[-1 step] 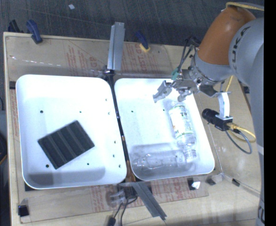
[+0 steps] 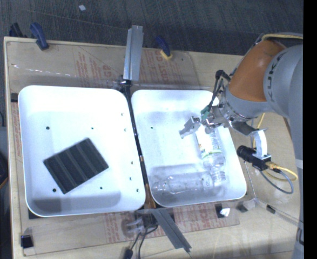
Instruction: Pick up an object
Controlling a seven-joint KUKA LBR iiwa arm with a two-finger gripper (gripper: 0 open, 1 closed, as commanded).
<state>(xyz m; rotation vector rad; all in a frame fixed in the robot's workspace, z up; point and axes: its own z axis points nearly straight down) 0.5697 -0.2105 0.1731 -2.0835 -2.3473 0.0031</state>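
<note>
Reaching in from the right, the grey arm (image 2: pixel 277 74) with its orange band hangs over the right bin (image 2: pixel 147 144), its gripper (image 2: pixel 192 127) low above the bin's upper middle; whether the jaws are open or closed I cannot tell from here. Just beside it lies a small clear plastic bottle (image 2: pixel 211 152) with a label, pointing down along the bin's right side, and a larger clear bottle (image 2: pixel 182 183) lies crosswise near the front wall, the two nearly touching. In the left bin (image 2: pixel 28 144) a dark ribbed rectangular pad (image 2: pixel 75 164) lies flat, at a slant. Both bins sit side by side on the table (image 2: pixel 66 63)
</note>
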